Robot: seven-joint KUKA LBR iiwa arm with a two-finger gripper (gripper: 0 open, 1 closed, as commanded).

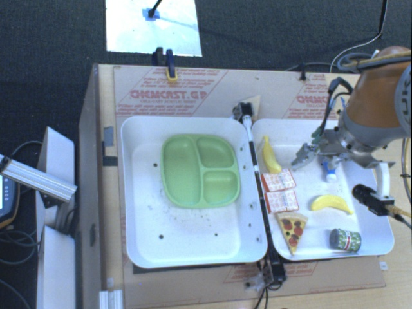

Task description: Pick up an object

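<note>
A: Objects for picking all lie in the right bin (386,240). Against its left wall a banana (270,155) stands on end along the divider. Just below it two red-and-white packets (280,191) lie one under the other, touching or nearly so. Below those sits a pizza slice (292,229), its point toward the near rim.

B: And further right?

A: A second banana (332,203) lies flat near the middle of the bin, curved, well apart from the first. A small can (345,239) with a green and red label lies on its side by the near right corner. A small white bottle with a blue part (330,170) is up near the arm, partly covered by it.

B: Where is the gripper?

A: The gripper (308,154) hangs over the upper part of the right bin, between the upright banana and the little bottle. The arm (380,102) comes in from the right, orange band above the grey wrist.

B: Is it open or closed?

A: I cannot tell; the tip is small and blurred from this angle. I see nothing between the fingers, so I would not call anything held.

B: The left bin (138,192)?

A: It holds a green divided plate (199,171) with three compartments, lying flat toward the far side. The two bins touch along a dark clamp strip (256,179).
</note>
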